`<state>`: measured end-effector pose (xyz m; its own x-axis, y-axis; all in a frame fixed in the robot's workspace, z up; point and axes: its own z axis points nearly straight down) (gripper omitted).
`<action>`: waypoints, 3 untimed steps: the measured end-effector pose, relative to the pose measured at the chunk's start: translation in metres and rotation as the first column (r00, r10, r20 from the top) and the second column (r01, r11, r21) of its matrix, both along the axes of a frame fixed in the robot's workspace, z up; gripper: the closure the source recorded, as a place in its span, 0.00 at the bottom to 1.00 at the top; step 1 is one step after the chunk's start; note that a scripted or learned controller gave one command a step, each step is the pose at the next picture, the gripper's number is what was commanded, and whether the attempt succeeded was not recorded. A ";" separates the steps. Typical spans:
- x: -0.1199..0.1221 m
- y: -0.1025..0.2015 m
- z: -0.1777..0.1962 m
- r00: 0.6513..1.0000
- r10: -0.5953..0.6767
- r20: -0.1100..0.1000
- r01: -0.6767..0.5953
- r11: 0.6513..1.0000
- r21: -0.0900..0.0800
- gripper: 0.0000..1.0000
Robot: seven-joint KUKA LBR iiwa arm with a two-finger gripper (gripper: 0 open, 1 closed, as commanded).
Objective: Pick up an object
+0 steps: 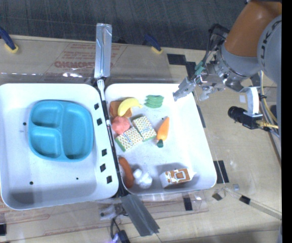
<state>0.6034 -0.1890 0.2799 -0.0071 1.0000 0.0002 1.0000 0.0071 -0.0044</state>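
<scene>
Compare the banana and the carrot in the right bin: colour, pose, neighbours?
The banana is yellow and curved; the carrot is orange, straight and tapered, with a green end. The banana lies near the bin's far left corner, touching other items; the carrot lies alone nearer the middle, with bare floor around it. The banana runs roughly crosswise; the carrot points toward the near wall. Both lie flat in the right bin.

The right bin [202, 135] has bare floor in its middle and along its right wall, while the carrot [162, 130], the two patterned boxes [136, 131] and the small carton [176, 177] stand around it.
</scene>
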 end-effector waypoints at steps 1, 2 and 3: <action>-0.038 0.034 -0.105 0.992 0.128 -0.002 -0.128 0.992 0.001 0.00; -0.069 0.019 -0.153 0.911 0.411 0.002 -0.411 0.911 0.003 0.00; 0.001 0.003 -0.181 0.890 0.456 0.012 -0.456 0.890 -0.005 0.00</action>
